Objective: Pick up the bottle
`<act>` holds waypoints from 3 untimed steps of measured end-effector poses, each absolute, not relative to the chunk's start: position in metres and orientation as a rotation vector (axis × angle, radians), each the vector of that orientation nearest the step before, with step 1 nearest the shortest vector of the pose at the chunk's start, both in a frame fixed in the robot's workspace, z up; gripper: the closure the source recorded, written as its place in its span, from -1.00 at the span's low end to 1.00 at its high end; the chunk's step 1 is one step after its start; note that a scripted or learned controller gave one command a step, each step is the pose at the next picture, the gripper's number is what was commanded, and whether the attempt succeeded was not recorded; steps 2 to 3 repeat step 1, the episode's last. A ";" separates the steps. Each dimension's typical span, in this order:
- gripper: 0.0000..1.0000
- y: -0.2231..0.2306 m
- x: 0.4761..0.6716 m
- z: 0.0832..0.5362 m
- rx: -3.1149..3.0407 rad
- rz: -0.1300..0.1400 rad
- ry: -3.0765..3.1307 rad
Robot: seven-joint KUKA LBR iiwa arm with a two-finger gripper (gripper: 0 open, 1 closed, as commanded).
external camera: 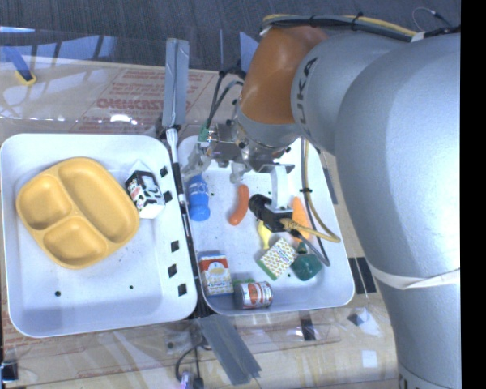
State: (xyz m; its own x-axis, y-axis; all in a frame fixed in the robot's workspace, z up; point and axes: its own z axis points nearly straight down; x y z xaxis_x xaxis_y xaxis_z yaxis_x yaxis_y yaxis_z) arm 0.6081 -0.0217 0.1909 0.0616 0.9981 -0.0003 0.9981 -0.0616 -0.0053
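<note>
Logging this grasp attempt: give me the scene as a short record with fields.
target: small blue plastic bottle, lying in the right white bin, near its left wall
arm: grey KUKA arm with orange band, above the right bin's far end
gripper: just above the bottle, jaws state unclear
right bin, other: orange carrot, juice carton, tin can
left white bin: yellow divided plate, black-and-white carton

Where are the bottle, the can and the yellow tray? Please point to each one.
bottle (198, 200), camera view, middle of its blue body.
can (253, 294), camera view, middle of its side.
yellow tray (75, 211), camera view, ridge between its compartments.
</note>
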 end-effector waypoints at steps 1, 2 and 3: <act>-1.00 -0.022 0.608 0.191 -2.286 0.006 -2.149; -1.00 -0.022 0.608 0.191 -2.286 0.006 -2.149; -1.00 -0.022 0.608 0.191 -2.286 0.006 -2.149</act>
